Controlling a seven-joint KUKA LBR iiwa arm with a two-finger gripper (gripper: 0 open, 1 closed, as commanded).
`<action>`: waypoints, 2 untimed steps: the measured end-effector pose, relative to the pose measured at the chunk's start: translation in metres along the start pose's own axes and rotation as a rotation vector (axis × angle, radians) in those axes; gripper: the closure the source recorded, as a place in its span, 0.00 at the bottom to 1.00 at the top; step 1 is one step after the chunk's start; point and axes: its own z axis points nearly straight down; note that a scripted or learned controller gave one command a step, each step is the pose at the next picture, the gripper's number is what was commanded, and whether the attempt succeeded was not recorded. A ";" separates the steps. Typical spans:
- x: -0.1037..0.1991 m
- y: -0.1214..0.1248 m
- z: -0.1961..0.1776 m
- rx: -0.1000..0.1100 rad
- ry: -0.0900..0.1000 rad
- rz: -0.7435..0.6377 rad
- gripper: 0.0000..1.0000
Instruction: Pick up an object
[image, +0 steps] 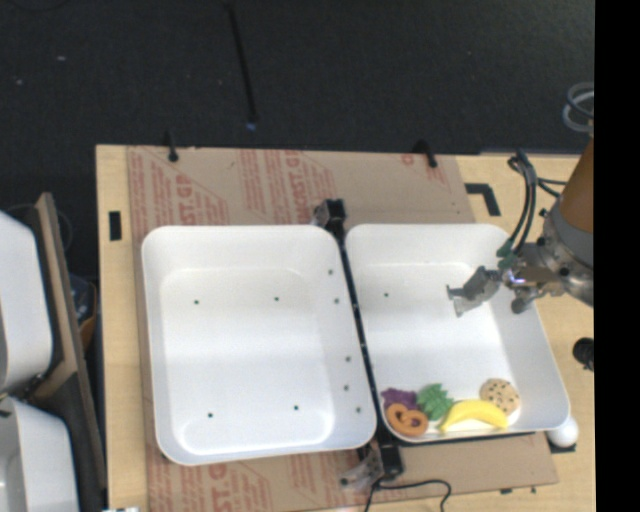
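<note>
Several small toy foods lie along the near edge of the right bin (420, 250): a purple grape bunch (398, 398), an orange pretzel-like piece (407, 422), a green leafy piece (435, 400), a yellow banana (473, 415) and a speckled cookie (499, 396). My gripper (495, 296) hangs over the right side of that bin, well behind the foods. Its fingers are spread, one grey finger (468, 291) pointing left, and nothing sits between them.
The left bin (160, 300) stands beside the right one, a black divider clamp (331, 213) at the far end of their shared edge. A white ball (565, 433) rests outside the right bin's near right corner. Cables (524, 200) hang by the arm.
</note>
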 end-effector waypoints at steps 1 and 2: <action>0.014 0.041 0.058 0.005 0.001 -0.002 0.00; 0.013 0.041 0.056 0.001 0.000 0.000 0.00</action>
